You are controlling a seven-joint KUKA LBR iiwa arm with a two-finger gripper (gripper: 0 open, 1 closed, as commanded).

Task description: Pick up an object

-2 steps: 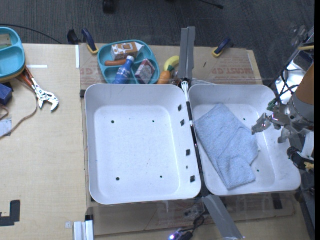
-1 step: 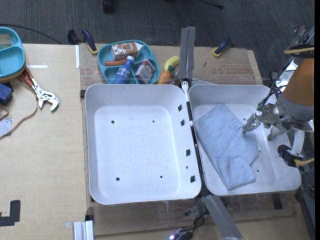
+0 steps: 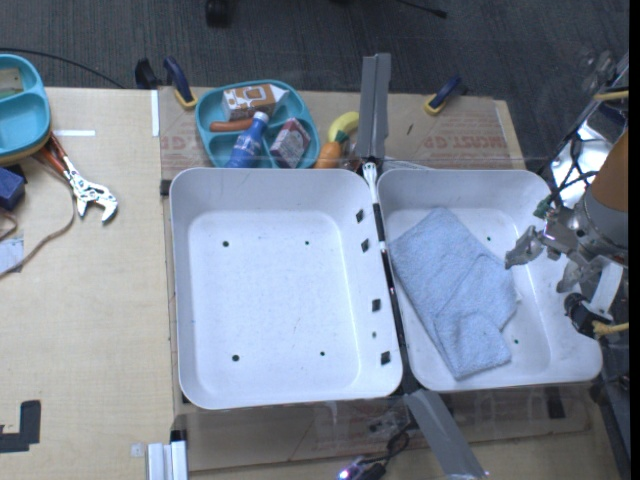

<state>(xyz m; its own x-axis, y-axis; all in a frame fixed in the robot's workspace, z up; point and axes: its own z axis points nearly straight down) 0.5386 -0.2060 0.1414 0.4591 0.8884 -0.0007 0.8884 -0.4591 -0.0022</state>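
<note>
A folded blue-grey towel (image 3: 452,290) lies slantwise across the floor of the right bin (image 3: 570,363), the one thing there to pick. The gripper (image 3: 548,258) hangs just beside the towel's right edge, over bare bin floor, its fingers apparently parted with nothing between them, seemingly poised to come down on the cloth. The left bin (image 3: 200,368) sits alongside on a plywood bench (image 3: 90,338). Beyond, a teal tray (image 3: 212,138) holds small items; a wrench (image 3: 88,195) rests at far left. Dark carpet surrounds the bench.
</note>
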